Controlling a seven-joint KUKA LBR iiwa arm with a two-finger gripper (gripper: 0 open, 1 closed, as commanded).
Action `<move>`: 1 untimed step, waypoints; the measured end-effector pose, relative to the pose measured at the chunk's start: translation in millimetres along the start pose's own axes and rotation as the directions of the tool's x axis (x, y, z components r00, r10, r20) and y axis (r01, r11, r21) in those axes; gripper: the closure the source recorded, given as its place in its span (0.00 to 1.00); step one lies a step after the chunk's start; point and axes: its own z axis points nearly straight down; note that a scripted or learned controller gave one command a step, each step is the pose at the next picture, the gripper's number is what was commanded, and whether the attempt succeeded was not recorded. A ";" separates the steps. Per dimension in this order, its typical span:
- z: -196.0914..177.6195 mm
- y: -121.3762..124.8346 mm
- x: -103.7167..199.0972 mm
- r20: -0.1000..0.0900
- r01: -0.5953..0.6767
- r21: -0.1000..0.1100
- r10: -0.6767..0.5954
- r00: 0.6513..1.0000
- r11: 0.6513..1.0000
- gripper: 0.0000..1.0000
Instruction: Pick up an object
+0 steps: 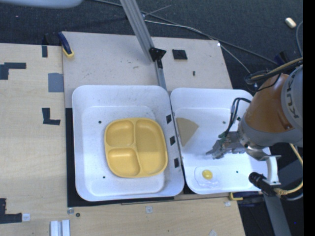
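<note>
The gripper (216,153) hangs low inside the right bin (209,98); whether it grips anything I cannot tell. Just below it lies a fried egg toy (206,175), with a tan wedge (187,129) nearby pointing toward the left bin (86,97), which holds a yellow divided plate (135,147).

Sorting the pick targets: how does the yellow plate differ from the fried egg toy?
The yellow plate lies in the left bin; the fried egg lies in the right bin, near the gripper. The plate is far larger. It has three compartments; the egg looks flat, white around a yolk. Both show yellow.
</note>
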 end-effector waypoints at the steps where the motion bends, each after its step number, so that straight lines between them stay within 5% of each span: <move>1: -62.4 3.5 3.1 0.001 0.001 -0.005 -0.001 1.000 1.000 1.00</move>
